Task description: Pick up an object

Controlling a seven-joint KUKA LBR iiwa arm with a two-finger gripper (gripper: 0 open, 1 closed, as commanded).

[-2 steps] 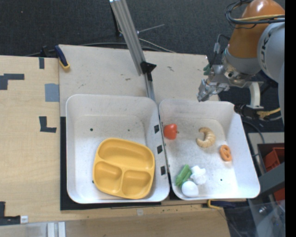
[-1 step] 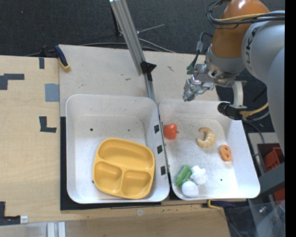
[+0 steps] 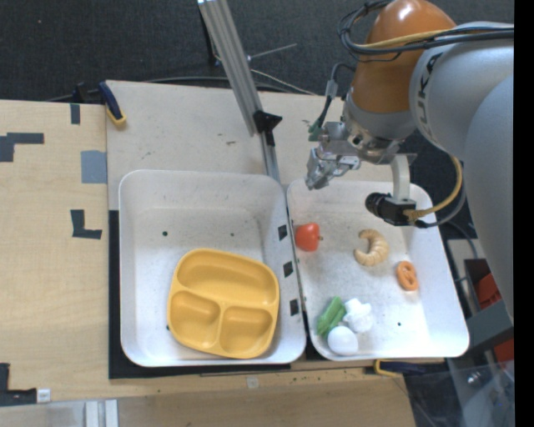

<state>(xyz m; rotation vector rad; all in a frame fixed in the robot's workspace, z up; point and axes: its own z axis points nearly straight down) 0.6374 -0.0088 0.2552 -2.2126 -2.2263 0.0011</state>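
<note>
My pincer (image 3: 321, 175) hangs over the far edge of the right bin (image 3: 434, 329), up at about twelve o'clock of that bin, near the rim it shares with the left bin (image 3: 138, 250). Nothing sits between its tips from what I can see, and whether they're apart or together I honestly cannot tell from this angle.

Below me, toward six o'clock from the pincer, lies a small red tomato-like piece (image 3: 307, 237), close against the divider side of the right bin. Off at four o'clock from the pincer rests a tan croissant (image 3: 371, 248), and just beyond it at its four o'clock an orange piece (image 3: 407, 275).

Down at the near end of the right bin, a green vegetable (image 3: 330, 315) lies slanted, touching a lumpy white item (image 3: 359, 313), with a white egg (image 3: 341, 339) just at their six o'clock.

In the left bin, a yellow divided tray (image 3: 224, 302) sits toward the five o'clock corner.

My grey arm (image 3: 467, 92) with its orange band (image 3: 409, 23) comes in from two o'clock above the tabletop (image 3: 50, 250).
</note>
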